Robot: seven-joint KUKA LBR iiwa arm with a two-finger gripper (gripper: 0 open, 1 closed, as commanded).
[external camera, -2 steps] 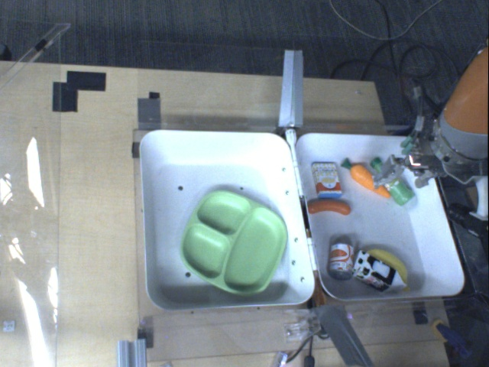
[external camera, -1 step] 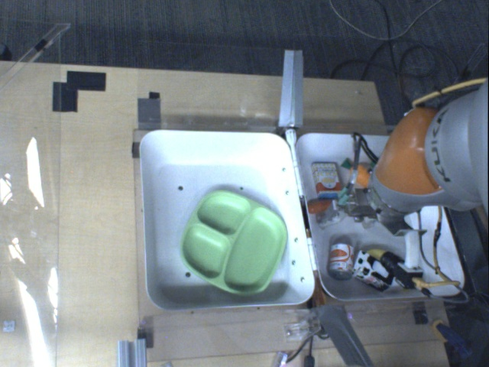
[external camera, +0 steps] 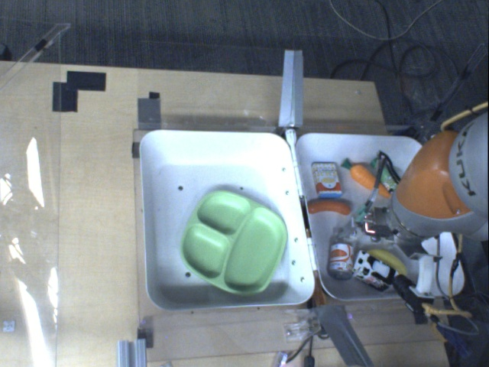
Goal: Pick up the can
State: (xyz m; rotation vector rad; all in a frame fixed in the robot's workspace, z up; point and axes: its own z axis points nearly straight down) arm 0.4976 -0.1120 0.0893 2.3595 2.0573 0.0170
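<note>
Can (external camera: 341, 258): upright at lower left of the right bin (external camera: 325, 289), just beside a black-and-white item (external camera: 370, 270).
Gripper (external camera: 367, 224): low over the right bin, above and right of the can; finger spacing impossible to tell (blurred).
Left bin (external camera: 160, 205): green divided tray (external camera: 235, 241) inside.

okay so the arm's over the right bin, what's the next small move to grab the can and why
Probably shift the gripper a little toward the view's lower left and lower it over the can. The can stands upright near the right bin's front left corner, just below the gripper, with nothing between the fingers yet. A cow-patterned item crowds its right side, so descend carefully.
</note>
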